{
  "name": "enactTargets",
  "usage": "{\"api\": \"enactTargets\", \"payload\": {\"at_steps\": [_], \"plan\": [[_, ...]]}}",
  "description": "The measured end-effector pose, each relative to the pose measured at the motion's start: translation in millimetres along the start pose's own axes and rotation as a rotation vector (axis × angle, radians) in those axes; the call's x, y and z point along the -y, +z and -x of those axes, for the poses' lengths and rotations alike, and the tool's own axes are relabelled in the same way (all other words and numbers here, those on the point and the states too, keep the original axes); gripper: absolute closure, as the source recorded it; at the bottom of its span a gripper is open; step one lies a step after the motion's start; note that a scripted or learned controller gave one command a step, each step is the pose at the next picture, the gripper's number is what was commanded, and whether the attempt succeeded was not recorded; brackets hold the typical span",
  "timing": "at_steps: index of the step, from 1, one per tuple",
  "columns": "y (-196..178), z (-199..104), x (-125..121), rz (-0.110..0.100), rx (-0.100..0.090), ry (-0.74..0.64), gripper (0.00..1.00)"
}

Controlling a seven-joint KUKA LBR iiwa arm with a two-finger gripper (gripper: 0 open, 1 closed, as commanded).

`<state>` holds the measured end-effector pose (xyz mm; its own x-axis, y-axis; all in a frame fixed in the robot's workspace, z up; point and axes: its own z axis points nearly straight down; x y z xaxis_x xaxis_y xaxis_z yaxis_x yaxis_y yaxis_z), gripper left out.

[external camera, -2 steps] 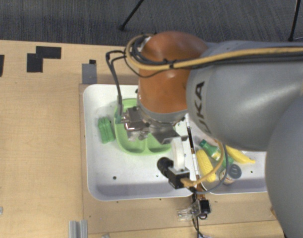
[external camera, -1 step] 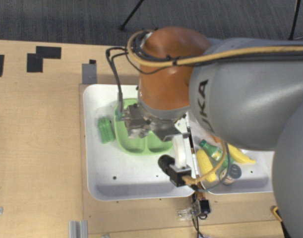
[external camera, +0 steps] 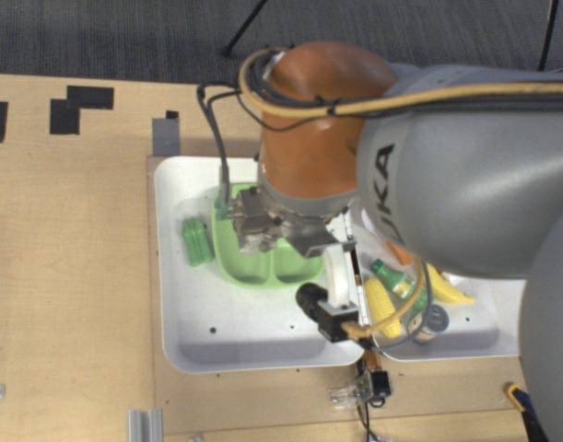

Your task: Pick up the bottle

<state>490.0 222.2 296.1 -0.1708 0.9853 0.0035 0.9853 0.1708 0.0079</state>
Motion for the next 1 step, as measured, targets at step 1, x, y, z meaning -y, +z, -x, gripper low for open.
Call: {"api": "enactTargets", "payload": {"at_steps": [1], "plan": [[-10.5, -0.5, -0.8, 0.002, -0.001, -0.004, 1.00]]}}
